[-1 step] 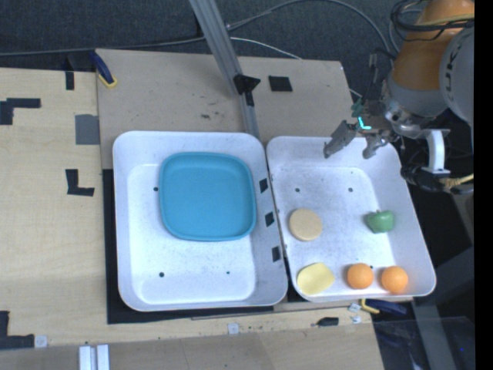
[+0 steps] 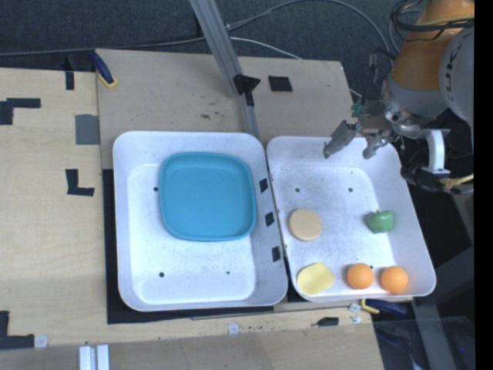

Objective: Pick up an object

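Note:
The right bin [image 2: 339, 176] holds a tan round piece [image 2: 305, 225], a yellow piece [image 2: 315, 278], two orange balls [image 2: 359, 276] [image 2: 394, 279] and a small green item [image 2: 380, 221]. My gripper [image 2: 355, 146] hangs over the bin's far edge, above and behind all of them. Its two fingers are spread apart with nothing between them.
A blue square plate [image 2: 207, 196] lies in the left bin [image 2: 135, 230]. A slanted metal pole [image 2: 223, 52] rises behind the bins. Cables run across the dark floor at the back. The grey arm with its orange band [image 2: 424, 60] stands at the right.

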You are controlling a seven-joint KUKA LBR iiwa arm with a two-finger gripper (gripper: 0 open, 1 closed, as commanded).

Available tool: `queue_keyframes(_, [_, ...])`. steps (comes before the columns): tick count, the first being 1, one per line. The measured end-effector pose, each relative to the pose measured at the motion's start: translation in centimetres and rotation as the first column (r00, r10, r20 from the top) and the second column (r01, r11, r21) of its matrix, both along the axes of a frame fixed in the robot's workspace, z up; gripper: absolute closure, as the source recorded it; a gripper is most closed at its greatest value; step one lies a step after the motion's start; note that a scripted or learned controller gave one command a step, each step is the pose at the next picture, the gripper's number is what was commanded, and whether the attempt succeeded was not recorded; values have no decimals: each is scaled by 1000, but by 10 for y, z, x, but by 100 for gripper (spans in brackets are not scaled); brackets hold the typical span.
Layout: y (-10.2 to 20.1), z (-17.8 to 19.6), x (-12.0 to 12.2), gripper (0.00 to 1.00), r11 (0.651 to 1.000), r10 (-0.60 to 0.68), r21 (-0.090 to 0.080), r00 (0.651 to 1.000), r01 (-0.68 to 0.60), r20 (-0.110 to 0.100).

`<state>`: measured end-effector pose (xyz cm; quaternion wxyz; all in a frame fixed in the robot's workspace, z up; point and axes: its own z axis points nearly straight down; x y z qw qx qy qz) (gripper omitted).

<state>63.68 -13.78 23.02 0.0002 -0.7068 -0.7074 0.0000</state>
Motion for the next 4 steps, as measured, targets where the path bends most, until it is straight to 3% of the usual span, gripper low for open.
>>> queue_keyframes(3, [1, -142, -1, 0, 1000, 0, -1, 1000, 0, -1])
queue_keyframes(4, [1, -130, -1, 100, 1000, 0, -2, 1000, 0, 1])
